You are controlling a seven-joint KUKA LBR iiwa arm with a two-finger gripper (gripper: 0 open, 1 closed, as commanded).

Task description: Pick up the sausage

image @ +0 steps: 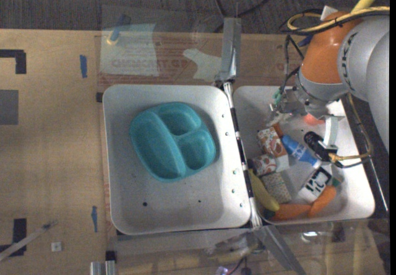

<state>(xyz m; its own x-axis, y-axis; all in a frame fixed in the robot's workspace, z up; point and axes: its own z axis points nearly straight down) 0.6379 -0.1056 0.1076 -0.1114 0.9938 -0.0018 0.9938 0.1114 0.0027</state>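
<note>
pincer (291, 108): low over the right bin's (362, 202) far end; finger state cannot be told. sausage (292, 210): orange-brown, lying at the near wall; likely light, smooth, rigid; grasp mid-length, across its width. touching neighbours: banana (262, 192), carrot (323, 200). crowding behind: small cartons (270, 141). left bin: teal divided tray (174, 140).

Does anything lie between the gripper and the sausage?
Yes. The gripper is at the far end of the right white bin, the orange-brown sausage at its near edge; small patterned cartons and a blue bottle lie between.
</note>
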